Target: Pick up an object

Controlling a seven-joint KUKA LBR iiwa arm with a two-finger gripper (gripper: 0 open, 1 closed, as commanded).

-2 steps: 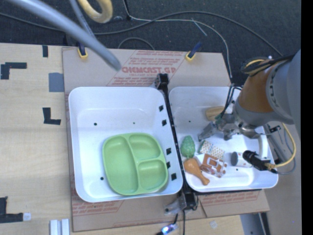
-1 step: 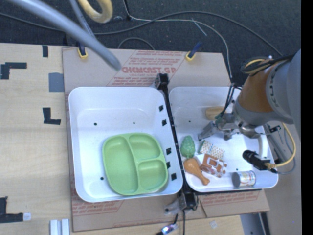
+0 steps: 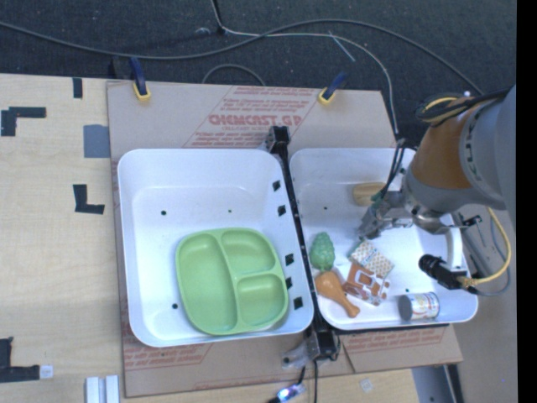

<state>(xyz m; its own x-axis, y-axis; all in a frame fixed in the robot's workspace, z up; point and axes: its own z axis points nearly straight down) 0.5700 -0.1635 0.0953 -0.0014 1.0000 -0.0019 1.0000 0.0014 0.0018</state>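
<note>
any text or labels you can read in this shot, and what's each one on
"CHEMCAST GP", in red, on the brown board under the two bins.
More red print repeats in slanted rows across that board; too small and blurred to read.
The checkered packet and the small can in the right bin: nothing legible.

a robotics lab or test cell. a light wooden bench (image 3: pixel 50 250) carries a printed cardboard sheet (image 3: pixel 252 120) clamped at its far edge by two blue and yellow clamps (image 3: pixel 138 82). two white bins (image 3: pixel 134 191) sit on it side by side. black cables (image 3: pixel 252 32) trail over dark carpet (image 3: pixel 84 15) beyond the bench's far edge.
</note>
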